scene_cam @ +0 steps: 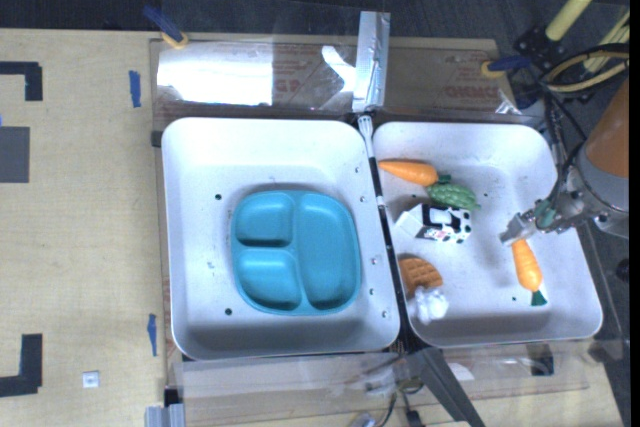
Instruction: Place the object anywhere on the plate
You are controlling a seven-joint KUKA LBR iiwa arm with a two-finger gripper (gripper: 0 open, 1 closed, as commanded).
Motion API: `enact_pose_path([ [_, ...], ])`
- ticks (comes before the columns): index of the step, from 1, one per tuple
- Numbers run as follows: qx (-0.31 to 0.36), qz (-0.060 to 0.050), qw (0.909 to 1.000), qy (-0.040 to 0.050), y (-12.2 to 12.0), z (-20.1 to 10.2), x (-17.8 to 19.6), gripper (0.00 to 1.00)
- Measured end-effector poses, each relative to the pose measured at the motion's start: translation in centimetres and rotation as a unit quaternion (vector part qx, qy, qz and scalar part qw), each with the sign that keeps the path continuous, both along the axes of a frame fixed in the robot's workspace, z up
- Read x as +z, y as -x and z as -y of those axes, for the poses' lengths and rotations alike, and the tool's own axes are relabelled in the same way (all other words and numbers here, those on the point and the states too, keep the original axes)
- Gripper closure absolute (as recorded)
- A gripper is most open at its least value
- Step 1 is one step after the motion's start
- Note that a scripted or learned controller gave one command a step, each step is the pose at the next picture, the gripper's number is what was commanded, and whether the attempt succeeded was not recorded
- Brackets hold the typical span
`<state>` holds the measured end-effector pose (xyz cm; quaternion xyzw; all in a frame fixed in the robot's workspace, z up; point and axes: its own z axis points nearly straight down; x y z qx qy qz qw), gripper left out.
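Our claw [522,227] hangs at the right bin's [560,320] right side, touching the top of an orange carrot [527,265]; we cannot tell its state. We see the blue plate [296,250] in the left bin [190,215], well apart.

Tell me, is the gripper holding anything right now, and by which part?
It cannot be told. The gripper sits right at the top end of the orange carrot in the right bin.

Two white bins [190,145]; one blue plate [296,250]; two carrots [527,265]; one toy cow [445,222].
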<state>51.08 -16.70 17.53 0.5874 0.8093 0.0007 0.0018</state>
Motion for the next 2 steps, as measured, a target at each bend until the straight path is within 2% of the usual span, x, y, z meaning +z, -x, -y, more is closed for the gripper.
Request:
enact_pose_path([
  [1,0.096,-0.002,0.9953,-0.0015,1.5,-12.0,2.9,1.0],
  [2,0.094,-0.001,0.9956,-0.0007,-1.6,-21.6,8.4,1.0],
])
